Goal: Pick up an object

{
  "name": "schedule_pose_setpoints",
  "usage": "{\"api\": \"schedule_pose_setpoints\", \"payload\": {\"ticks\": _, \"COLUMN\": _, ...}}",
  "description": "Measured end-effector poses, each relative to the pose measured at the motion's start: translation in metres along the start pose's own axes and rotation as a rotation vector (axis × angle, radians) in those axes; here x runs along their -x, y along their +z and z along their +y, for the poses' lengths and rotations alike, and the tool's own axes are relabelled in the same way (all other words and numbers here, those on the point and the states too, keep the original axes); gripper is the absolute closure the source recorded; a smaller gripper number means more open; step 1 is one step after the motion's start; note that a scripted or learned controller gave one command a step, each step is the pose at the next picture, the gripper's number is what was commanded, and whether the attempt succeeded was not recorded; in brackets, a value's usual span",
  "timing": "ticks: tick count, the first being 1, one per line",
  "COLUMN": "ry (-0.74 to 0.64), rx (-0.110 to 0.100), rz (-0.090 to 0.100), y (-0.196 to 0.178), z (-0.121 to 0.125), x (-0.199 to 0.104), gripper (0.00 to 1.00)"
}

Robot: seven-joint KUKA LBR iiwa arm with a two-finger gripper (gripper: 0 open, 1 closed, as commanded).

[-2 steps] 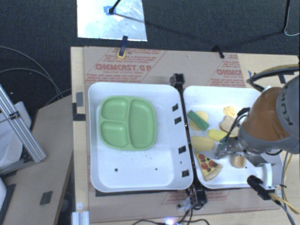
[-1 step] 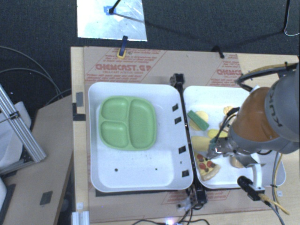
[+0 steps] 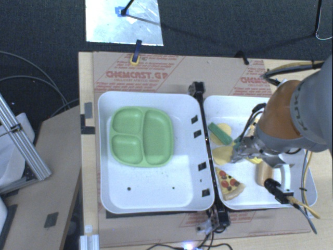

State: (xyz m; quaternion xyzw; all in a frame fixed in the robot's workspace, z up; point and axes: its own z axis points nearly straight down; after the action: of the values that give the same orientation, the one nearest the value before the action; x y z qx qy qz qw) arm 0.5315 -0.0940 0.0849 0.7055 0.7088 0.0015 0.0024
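Note:
My gripper (image 3: pixel 238 153) is low in the right bin (image 3: pixel 229 108), reaching in from the right under the grey arm and its orange band (image 3: pixel 278 113). Its tip sits on or just above a flat yellow piece (image 3: pixel 222 154) near the bin's left wall. A green block (image 3: pixel 220 133) lies just above that, resting on a pale yellow round piece (image 3: pixel 225 128). Near the bin's front left corner is a toy pizza slice (image 3: pixel 229 183). A tan piece (image 3: pixel 263 174) shows partly beneath the wrist.
The left bin (image 3: pixel 151 191) holds a green divided plate (image 3: pixel 141 136) in its upper half. A black divider with clips (image 3: pixel 204 139) runs between the bins. Cables and a black connector (image 3: pixel 278 190) hang off the wrist over the right bin's front right.

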Motion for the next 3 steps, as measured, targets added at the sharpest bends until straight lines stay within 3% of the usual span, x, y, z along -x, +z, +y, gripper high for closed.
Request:
{"api": "schedule_pose_setpoints", "payload": {"ticks": 1, "ry": 0.004, "rx": -0.002, "rz": 0.0, "y": -0.027, "z": -0.006, "x": 0.015, "gripper": 1.0}}
{"api": "schedule_pose_setpoints", "payload": {"ticks": 2, "ry": 0.004, "rx": -0.004, "rz": 0.001, "y": 0.001, "z": -0.013, "x": 0.005, "gripper": 1.0}}
{"api": "schedule_pose_setpoints", "payload": {"ticks": 3, "ry": -0.002, "rx": 0.0, "rz": 0.001, "y": 0.0, "z": 0.024, "x": -0.013, "gripper": 1.0}}
